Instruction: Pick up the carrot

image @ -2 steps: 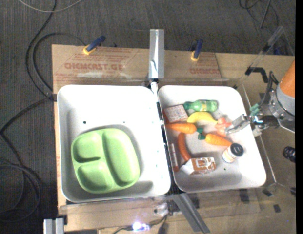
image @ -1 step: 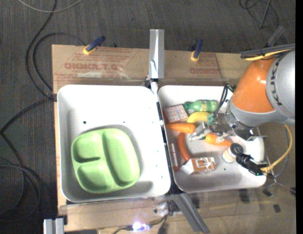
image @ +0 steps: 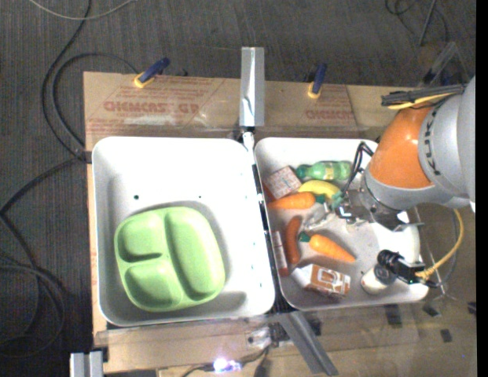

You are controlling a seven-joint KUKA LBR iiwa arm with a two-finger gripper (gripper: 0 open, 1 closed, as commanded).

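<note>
From my remote station, the gripper [image: 343,207] hangs over the right bin [image: 416,246], its grip state impossible to tell, beside a carrot [image: 332,247] lying mid-bin, probably light, rigid, slick plastic, best pinched across its thick end.

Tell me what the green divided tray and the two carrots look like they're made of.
The green tray looks like moulded plastic with a smooth, matte finish: one even colour, rounded compartment ridges. The upper carrot and lower carrot look like toy plastic, maybe rubbery: flat uniform orange, smooth skin, no root marks. The picture cannot settle hard versus soft.
</note>
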